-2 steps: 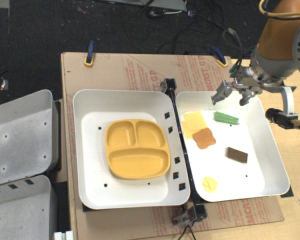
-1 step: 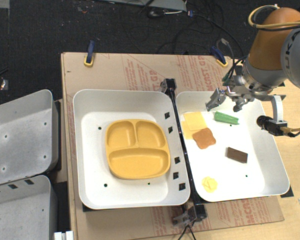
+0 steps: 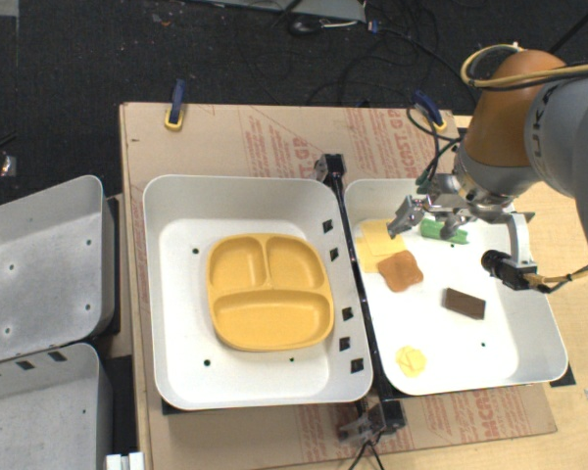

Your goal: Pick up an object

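I see my gripper in the frame's upper right, fingers spread over a green block in the right bin. Closing off-centre could nudge it against the yellow slice.

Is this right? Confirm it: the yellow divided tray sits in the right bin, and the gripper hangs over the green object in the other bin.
Not quite. The camera view shows the yellow divided tray in the left bin; the gripper hangs over the green object in the right bin.
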